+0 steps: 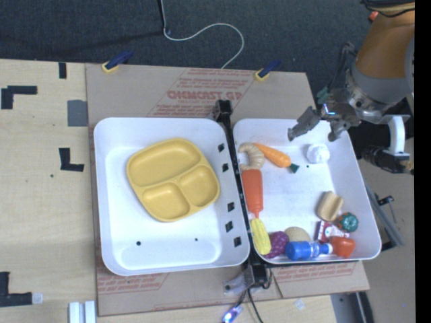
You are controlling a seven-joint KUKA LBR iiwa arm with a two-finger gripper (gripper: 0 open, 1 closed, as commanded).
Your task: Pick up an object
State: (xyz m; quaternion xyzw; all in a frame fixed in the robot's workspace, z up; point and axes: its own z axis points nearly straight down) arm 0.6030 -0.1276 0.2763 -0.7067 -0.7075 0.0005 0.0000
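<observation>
My gripper (316, 130) hangs open over the far right part of the right bin (357, 173), its two dark fingers spread wide with nothing between them. Just below it lies a small white cap-like object (318, 154). To its left an orange carrot (273, 155) lies beside a pale curled piece (254, 155). A long orange-red toy (253, 190) and a yellow corn cob (260, 235) lie along the bin's left wall. A blue bottle (304, 250), a purple grape bunch (277, 240), a tan bread piece (328, 206) and a red toy (342, 246) crowd the near right corner.
The left bin (114, 200) holds a yellow divided plate (173, 178). Black clips run down the wall shared by the bins (231, 180). A white cable (202, 32) loops behind the bins. Both bins rest on a cardboard sheet (195, 93).
</observation>
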